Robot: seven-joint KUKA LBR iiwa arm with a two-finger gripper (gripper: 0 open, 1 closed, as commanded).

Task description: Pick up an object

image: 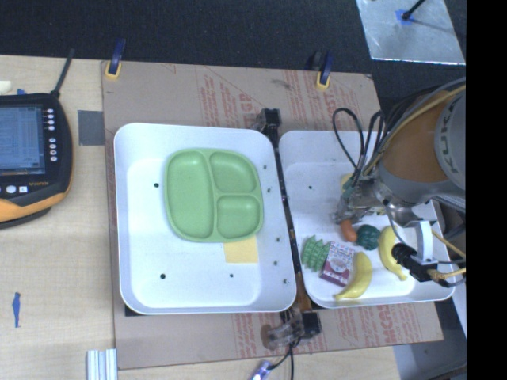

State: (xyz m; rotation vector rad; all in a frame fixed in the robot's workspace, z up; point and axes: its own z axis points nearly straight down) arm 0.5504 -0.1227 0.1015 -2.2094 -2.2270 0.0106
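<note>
The right bin holds several small items near its front: a green studded block, a red and white packet, a banana, a second banana, a dark green ball and a small orange piece. My gripper reaches down into this bin from the right, right above the orange piece and the green ball. The wrist and cables hide its fingertips.
The left bin holds a green divided plate and a yellow square at the plate's front edge. A teach pendant lies on the bench at far left. Clamps sit between the bins.
</note>
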